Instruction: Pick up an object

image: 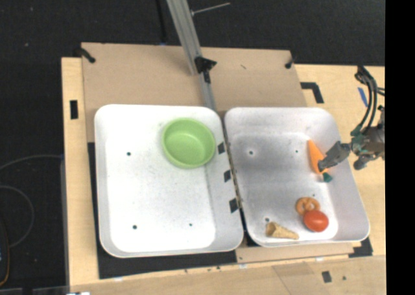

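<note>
My gripper (329, 163) hangs over the right edge of the right bin (272, 125), reaching in from the right side of the bench (78, 177). Its dark fingers point leftward and down at the orange carrot-like piece (314, 155), which lies tilted on the bin floor close to the right wall. One finger tip sits just beside the lower end of that piece, perhaps touching it; from this slant I cannot tell whether my fingers are spread or pressed together, and nothing shows clearly between them.

The other things in this bin crowd the near right corner: a red tomato (316, 221), a small orange-brown lump (306, 205) touching it on its upper left, and a tan cone (281, 230) lying on its side near the front rim. The middle and left of the right bin's floor is bare white, so there is open room there.

The left bin (130, 222) holds a green bowl (189, 143), upright, near its far right corner, close to the seam where the two bins meet. The rest of that bin's floor is bare. A grey metal post (185, 24) slants down from the top toward the seam between the bins. Brown board (142, 73) lies behind both bins.
</note>
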`<move>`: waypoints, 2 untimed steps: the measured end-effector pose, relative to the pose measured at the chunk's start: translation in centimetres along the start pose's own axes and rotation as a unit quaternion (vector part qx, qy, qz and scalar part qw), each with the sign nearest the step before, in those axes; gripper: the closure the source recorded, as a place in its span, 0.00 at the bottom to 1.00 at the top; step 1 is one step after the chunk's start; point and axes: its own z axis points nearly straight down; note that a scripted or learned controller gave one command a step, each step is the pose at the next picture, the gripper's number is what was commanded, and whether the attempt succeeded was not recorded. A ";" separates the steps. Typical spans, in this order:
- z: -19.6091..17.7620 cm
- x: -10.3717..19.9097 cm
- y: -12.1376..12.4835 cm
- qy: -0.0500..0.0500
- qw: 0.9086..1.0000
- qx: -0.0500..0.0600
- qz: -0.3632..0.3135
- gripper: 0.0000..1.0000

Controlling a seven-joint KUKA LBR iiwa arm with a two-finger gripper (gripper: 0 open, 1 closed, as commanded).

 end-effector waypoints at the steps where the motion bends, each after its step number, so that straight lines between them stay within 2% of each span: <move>1: 0.0 0.0 0.0 0.000 1.000 0.000 0.001 0.00; 2: 5.9 -0.8 0.4 0.000 1.000 0.003 0.002 0.00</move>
